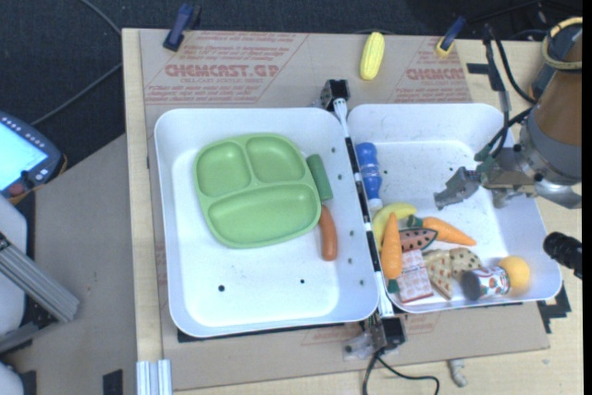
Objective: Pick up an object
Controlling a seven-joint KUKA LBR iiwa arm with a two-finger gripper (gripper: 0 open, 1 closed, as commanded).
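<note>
My gripper point(456, 191) hangs over the middle of the right bin point(421, 129), above bare white floor. Just below and left of it lies a heap of toy food: two carrots, one upright point(391, 245) and one lying flat point(450, 231), a watermelon slice point(418, 239), a brown cracker point(449, 265), a small bottle point(486, 282) and a yellow lemon point(514, 273). A blue bottle point(366, 169) lies along the bin's left wall. I see nothing held in the gripper.
The left bin point(185, 273) holds a green divided plate point(257, 190), a green stick point(319, 176) and an orange sausage point(327, 233). A yellow corn cob point(372, 55) lies on the board behind the bins. Cables run down to the arm at the right.
</note>
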